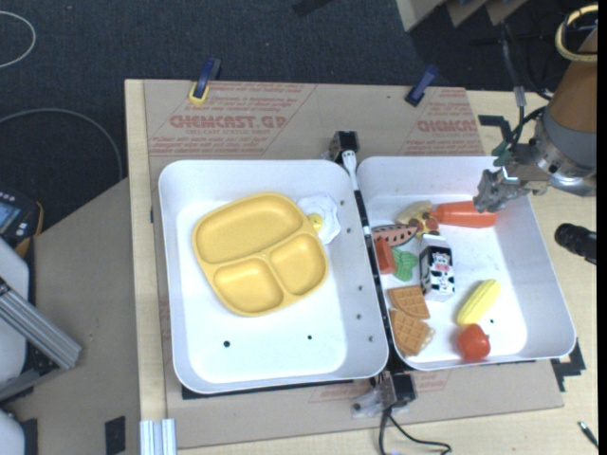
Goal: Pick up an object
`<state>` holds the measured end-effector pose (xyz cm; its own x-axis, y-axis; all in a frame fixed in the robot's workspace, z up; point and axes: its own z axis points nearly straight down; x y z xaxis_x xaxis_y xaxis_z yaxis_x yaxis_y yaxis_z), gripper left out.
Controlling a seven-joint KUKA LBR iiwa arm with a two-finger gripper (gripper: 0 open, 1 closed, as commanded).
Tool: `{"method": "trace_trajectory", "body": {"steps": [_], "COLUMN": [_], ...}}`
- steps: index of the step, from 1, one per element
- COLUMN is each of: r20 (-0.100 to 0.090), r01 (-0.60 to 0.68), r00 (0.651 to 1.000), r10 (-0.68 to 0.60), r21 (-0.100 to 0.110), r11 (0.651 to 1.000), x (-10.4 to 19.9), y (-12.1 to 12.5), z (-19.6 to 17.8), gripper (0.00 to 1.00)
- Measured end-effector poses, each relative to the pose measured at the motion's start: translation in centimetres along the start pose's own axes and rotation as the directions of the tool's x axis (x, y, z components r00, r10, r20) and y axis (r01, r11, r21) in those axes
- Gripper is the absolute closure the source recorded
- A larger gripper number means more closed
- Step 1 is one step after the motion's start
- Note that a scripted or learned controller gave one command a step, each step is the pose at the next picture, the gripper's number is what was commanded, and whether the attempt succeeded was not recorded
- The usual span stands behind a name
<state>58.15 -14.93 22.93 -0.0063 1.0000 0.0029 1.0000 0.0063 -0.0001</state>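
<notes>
The right bin (541,254) holds several toy foods: an orange carrot (462,216), a yellow corn cob (477,300), a red tomato (474,343), two waffles (410,318), a black-and-white cow-print carton (438,271), a green piece (406,264) and a red piece (383,251). My gripper (495,192) hangs over the bin's back right part, just above the carrot's right end. Nothing shows between its fingers.
The left bin (190,339) holds a yellow three-compartment plate (259,252) and a toy fried egg (321,218) by the plate's back right corner. A black divider rail (365,254) runs between the bins. Clamps sit at the board's back edge.
</notes>
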Motion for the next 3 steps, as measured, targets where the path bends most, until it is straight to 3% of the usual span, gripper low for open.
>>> {"method": "trace_trajectory", "body": {"steps": [2, 3], "r20": [0.002, 0.001], "r01": [-0.001, 0.001], "r00": [1.000, 1.000], "r10": [0.001, -0.001], "r21": [-0.002, -0.003], "r11": [1.000, 1.000], "x": [9.5, 15.8], "y": [2.2, 3.1], "z": [-0.5, -0.2], "gripper": [1.00, 1.00]}}
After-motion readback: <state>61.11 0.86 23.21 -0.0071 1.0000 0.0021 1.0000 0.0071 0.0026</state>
